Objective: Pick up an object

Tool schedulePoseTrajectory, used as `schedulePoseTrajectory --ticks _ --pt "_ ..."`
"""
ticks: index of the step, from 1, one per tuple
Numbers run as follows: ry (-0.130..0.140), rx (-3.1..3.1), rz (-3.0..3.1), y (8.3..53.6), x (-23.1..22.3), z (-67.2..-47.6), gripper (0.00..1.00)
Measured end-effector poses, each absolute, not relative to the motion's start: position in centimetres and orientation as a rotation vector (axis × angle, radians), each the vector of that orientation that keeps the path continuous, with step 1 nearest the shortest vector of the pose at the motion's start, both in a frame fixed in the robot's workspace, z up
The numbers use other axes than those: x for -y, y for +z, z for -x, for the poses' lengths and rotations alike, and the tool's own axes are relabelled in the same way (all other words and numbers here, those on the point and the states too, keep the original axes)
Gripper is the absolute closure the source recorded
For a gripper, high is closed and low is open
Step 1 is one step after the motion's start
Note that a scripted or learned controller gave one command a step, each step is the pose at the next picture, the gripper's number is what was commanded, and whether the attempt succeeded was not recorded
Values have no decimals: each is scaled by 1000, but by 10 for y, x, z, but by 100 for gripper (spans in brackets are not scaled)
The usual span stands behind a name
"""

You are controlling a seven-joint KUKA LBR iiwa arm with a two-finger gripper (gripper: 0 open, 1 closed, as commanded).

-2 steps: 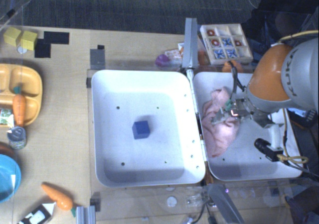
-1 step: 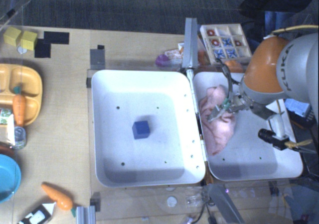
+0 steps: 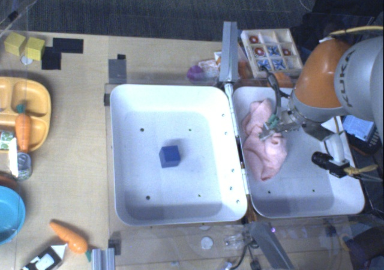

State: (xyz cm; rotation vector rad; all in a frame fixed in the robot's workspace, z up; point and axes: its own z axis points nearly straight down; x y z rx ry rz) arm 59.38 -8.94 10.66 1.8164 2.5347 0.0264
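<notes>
Reaching into the right bin (image 3: 336, 194), the gripper (image 3: 271, 128) sits over the pink cloth (image 3: 263, 143); jaw state cannot be determined. Left bin (image 3: 129, 143) contains a blue cube (image 3: 170, 155). Partial "KU" lettering marks the arm (image 3: 336, 80).

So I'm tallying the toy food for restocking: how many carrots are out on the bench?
2. One carrot lies on the yellow divided plate at the left edge; the other carrot lies on the bare bench near the bottom left corner. Others may be hidden outside the frame.
</notes>
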Motion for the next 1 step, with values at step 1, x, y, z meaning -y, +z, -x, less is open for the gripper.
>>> schedulePoseTrajectory --ticks 1 --pt "9 -2671 -1635 187 62 -634 100"
